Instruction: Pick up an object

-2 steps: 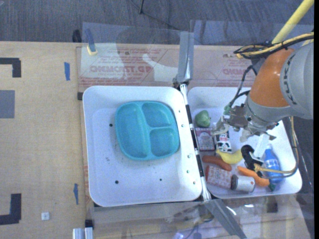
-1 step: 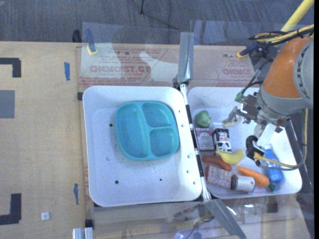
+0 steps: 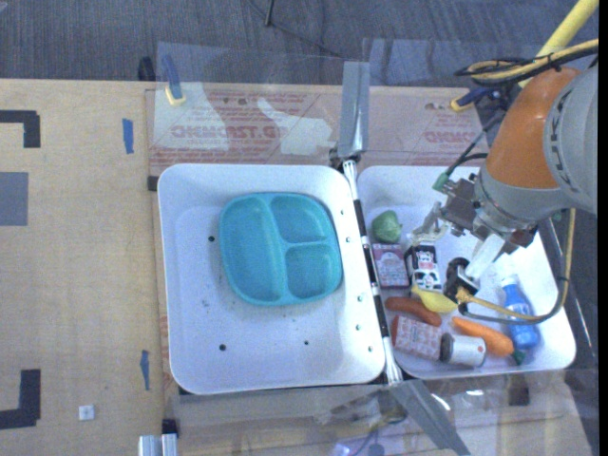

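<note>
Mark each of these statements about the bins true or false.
1. The tray lies in the left bin. True.
2. The tray has three compartments. True.
3. The green ball lies on the tray. False: it lies in the right bin, near its far left corner.
4. The arm hangs over the left bin. False: it hangs over the right bin.
5. The carrot lies in the right bin. True.
</note>
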